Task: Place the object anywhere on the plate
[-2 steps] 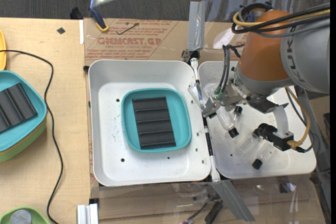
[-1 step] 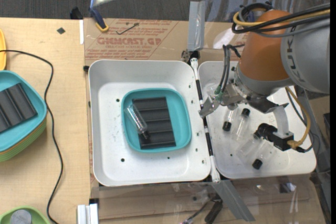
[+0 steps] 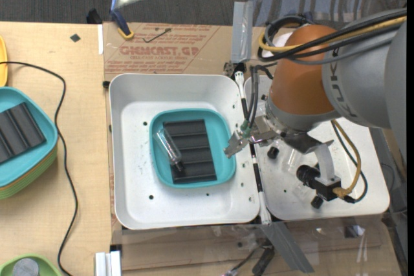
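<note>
A teal plate [image 3: 223,168] with a dark ribbed insert sits in the left white bin [image 3: 129,203]. A clear, tube-like object [image 3: 170,147] lies tilted across the insert's left part, on the plate. The arm [image 3: 310,84] hangs over the seam between the two bins, and its gripper [image 3: 238,142] is at the plate's right rim, apart from the tube, which lies to its left. The view does not let me tell the gripper's state.
</note>
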Controlling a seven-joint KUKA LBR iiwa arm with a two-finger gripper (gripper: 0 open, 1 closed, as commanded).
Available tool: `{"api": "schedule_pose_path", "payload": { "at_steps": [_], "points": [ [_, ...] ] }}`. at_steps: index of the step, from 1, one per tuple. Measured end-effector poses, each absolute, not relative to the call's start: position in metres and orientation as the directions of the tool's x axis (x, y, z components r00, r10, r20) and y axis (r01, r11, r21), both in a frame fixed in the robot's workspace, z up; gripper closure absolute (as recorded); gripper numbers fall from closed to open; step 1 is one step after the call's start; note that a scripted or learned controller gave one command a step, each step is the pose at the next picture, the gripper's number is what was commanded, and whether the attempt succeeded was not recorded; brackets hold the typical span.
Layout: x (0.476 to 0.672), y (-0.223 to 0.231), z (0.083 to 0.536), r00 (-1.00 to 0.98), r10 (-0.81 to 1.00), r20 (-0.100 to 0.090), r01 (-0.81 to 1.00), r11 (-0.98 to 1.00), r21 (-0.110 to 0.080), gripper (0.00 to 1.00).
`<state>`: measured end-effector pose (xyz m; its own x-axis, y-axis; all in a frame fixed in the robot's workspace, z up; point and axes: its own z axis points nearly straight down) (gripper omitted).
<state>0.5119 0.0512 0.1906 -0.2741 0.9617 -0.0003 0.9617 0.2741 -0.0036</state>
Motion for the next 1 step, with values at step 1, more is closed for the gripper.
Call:
{"api": "schedule_pose_path", "payload": {
  "at_steps": [1],
  "points": [
    [0.5587,0.0247,0.1904,-0.300,0.954,-0.001,0.954,0.300,-0.003,0.00]
  ]
}}
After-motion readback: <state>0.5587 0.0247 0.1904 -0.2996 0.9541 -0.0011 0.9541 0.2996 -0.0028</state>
